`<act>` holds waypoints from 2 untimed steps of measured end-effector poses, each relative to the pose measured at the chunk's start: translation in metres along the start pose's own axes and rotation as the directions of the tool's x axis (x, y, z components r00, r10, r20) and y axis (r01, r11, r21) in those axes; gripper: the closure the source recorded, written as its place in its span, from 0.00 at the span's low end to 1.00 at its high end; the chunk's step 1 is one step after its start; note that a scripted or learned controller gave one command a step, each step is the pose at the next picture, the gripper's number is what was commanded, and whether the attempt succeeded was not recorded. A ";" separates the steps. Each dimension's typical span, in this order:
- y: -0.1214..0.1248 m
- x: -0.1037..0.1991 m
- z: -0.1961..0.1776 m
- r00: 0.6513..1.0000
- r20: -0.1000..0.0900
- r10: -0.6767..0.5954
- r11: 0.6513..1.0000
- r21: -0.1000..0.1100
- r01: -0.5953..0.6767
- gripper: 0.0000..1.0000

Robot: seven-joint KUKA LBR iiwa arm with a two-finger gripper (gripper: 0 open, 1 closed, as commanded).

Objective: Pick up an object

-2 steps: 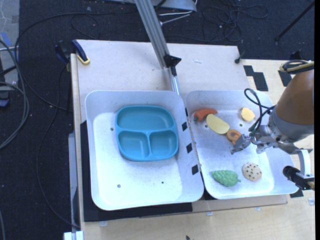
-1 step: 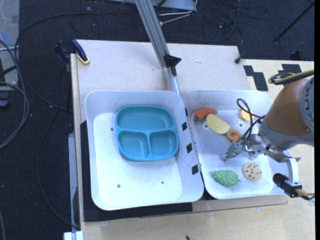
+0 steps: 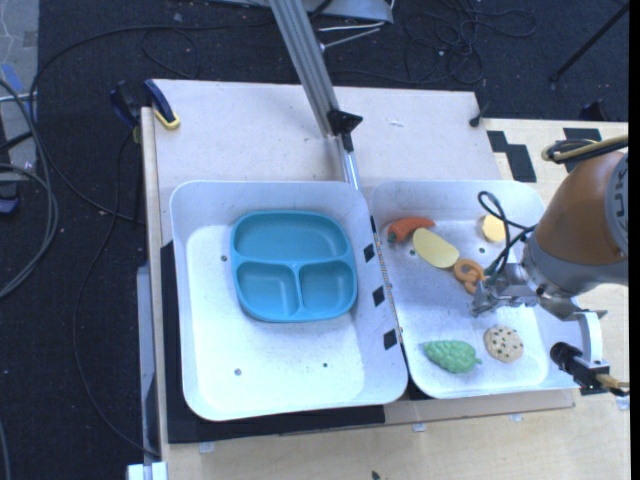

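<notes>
Left bin point(image 3: 200, 268) held a blue divided tray point(image 3: 295, 266). Right bin point(image 3: 520, 200) had an orange piece point(image 3: 405, 228), yellow slice point(image 3: 437, 249), green lump point(image 3: 450, 355) and cookie point(image 3: 503, 344). End effector point(image 3: 488, 296) sat low just above the cookie; grip state unclear, can't tell.

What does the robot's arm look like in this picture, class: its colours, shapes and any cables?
The arm is a thick rounded body with a broad orange band above a grey wrist section. Black cables loop from it over the right bin. The gripper is a small grey metal piece at its end. A dark fitting with orange tips sticks out below.
</notes>
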State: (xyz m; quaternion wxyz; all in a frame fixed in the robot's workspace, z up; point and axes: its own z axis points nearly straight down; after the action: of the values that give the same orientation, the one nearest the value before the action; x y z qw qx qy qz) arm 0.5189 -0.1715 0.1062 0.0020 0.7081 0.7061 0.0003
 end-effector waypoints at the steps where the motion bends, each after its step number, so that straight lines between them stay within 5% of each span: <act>1: 0.009 0.004 -0.059 1.000 -0.001 -0.006 1.000 -0.003 0.006 1.00; 2: 0.011 0.003 -0.113 1.000 0.000 -0.006 1.000 -0.003 0.006 1.00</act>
State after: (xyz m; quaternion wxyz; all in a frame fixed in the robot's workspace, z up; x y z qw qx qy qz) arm 0.5294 -0.1677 0.2190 0.0029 0.7061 0.7081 0.0014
